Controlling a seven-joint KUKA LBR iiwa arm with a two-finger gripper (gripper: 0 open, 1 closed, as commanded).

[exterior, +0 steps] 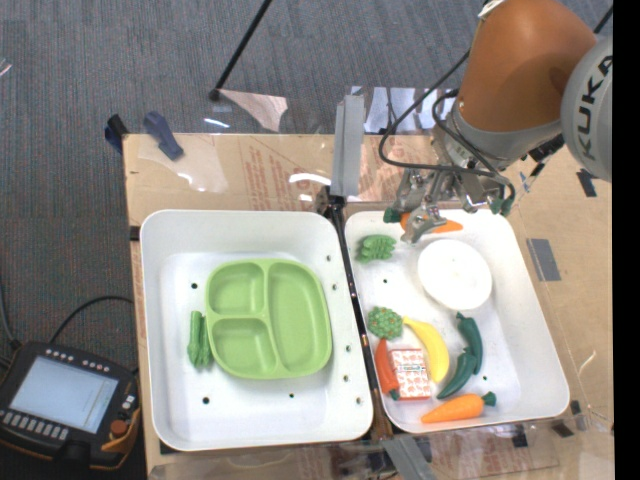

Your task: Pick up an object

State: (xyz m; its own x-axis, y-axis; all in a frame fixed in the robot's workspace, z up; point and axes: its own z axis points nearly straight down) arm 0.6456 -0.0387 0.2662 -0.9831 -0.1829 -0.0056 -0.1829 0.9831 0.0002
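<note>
My gripper (425,218) hangs over the far edge of the right bin (535,353), under the orange wrist band. A small carrot (447,226) lies right beside it, touching or nearly so; I cannot tell whether it is gripped. Just left of it is a broccoli floret (377,247). A white round bowl (455,273) lies just in front of the gripper. Nearer the front are a second broccoli (384,322), a banana (430,343), a dark green pepper (467,353), a red-and-white carton (410,373), a long red-orange vegetable (384,363) and a larger carrot (458,408).
The left bin (165,268) holds a green divided plate (268,318) and a green pea pod (198,340). A grey bar (347,148) stands behind the gap between the bins. A teach pendant (60,398) lies on the floor at the lower left.
</note>
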